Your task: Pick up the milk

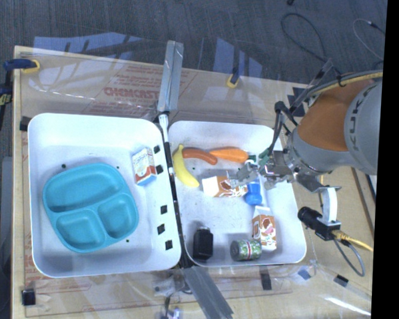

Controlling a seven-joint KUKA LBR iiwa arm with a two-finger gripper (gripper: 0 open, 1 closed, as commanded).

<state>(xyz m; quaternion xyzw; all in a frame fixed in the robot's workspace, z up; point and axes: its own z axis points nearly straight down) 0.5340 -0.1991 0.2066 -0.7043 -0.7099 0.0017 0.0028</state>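
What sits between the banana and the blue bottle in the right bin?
In the camera view, a small orange-and-white carton lies between the banana and the blue bottle, on the right bin floor.

Two white bins sit side by side, the left bin [37,200] at nine o'clock and the right bin [284,256] at three. The left one holds two things: one blue divided tray [90,206] and one small carton [144,166]. The right one holds one banana [184,168], one carrot [230,154], one sausage [200,155], one can [247,249], one black block [203,244], one blue bottle [254,193] and two cartons [265,231], [219,186].
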